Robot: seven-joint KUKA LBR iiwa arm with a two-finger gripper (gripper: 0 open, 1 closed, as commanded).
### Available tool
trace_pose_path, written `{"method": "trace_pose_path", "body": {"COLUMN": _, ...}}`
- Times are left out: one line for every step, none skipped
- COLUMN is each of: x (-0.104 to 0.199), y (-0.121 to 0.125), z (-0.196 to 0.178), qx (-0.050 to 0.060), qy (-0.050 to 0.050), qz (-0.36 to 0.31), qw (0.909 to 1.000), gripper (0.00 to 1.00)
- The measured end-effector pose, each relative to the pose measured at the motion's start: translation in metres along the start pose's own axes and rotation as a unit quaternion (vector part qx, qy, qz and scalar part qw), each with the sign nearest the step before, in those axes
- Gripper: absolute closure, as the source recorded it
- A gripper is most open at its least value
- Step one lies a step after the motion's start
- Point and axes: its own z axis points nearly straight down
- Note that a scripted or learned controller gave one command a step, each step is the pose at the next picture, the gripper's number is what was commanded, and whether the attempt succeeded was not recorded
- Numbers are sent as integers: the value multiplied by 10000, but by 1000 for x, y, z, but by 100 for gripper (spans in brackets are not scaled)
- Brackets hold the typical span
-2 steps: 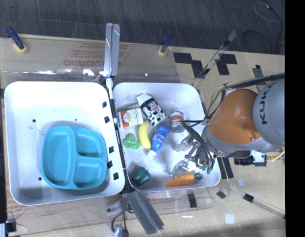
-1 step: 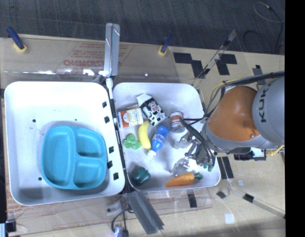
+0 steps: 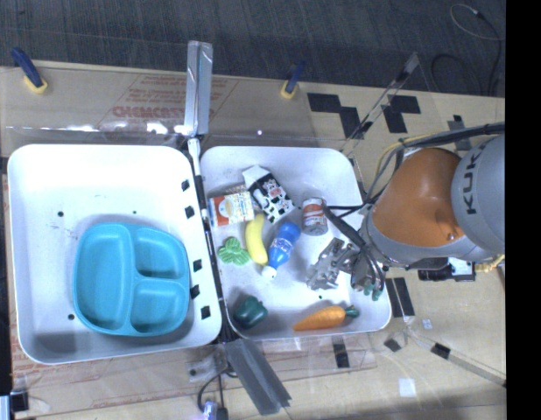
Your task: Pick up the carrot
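Carrot point(image 3: 323, 318): laid flat at the right bin's point(image 3: 362, 169) near edge, untouched. Pepper point(image 3: 249, 311): seen left of it. Gripper point(image 3: 330, 266): poised just above the carrot, apart from it; finger state cannot be told. Bottle point(image 3: 280, 247), banana point(image 3: 256, 239), can point(image 3: 314, 216), cartons beyond. Blue tray point(image 3: 130, 278): held in the left bin point(image 3: 34, 173).

You're looking at a tan bench point(image 3: 446, 339) marked with black squares and faint red print. Two shallow white bins rest on it side by side: the left bin point(image 3: 34, 234) and the right bin point(image 3: 340, 169), touching along a shared edge. Two blue clips, possibly clamps point(image 3: 30, 70), sit at its far edge.
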Motion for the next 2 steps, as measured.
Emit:
{"method": "trace_pose_path", "body": {"x": 0, "y": 0, "z": 0, "qx": 0, "qy": 0, "qz": -1, "qw": 10000, "gripper": 0}}
{"method": "trace_pose_path", "body": {"x": 7, "y": -2, "z": 9, "qx": -6, "qy": 6, "qz": -360, "qw": 9993, "gripper": 0}}
